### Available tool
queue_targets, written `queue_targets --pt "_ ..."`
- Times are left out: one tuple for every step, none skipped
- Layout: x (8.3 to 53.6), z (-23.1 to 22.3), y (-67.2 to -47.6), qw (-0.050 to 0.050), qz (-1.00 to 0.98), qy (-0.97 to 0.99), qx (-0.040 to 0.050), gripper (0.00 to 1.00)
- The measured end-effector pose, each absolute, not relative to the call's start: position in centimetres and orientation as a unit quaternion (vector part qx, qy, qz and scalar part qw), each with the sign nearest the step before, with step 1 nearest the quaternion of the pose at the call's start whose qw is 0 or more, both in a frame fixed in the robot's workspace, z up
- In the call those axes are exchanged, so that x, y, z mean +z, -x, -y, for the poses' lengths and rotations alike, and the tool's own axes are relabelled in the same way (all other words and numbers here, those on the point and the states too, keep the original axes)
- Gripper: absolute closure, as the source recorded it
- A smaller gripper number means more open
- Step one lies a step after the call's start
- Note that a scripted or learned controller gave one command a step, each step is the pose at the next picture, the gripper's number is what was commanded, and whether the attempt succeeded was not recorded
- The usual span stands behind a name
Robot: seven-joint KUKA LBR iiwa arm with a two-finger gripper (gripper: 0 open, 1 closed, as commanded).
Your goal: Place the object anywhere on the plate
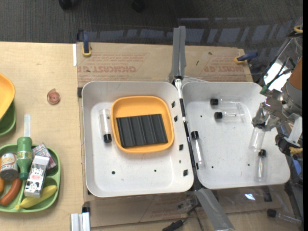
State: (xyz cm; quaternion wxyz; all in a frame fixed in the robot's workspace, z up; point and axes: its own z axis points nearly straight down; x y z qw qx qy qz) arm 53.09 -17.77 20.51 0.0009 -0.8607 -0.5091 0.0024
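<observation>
An orange plate (121,110) rests in the left bin (139,177) with a black ribbed block (142,130) lying on it. My gripper (263,118) hangs over the right rim of the right bin (226,172), far from the plate. A clear vial (255,139) lies just below the gripper; I cannot tell whether it is held or simply lying on the bin floor. Another clear vial with a black cap (260,163) lies a little nearer the front edge.
Two black-capped vials (222,102) (228,114) lie at the back of the right bin, and one (196,147) runs along its left wall. A vial (104,124) sits left of the plate. A green tray of toy food (29,177) stands far left.
</observation>
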Motion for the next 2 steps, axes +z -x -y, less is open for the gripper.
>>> queue_targets --pt "20.3 16.9 -58.7 0.0 0.527 0.85 0.0022 1.0" --pt "18.8 15.6 -64.3 0.0 0.649 0.761 0.001 1.0"
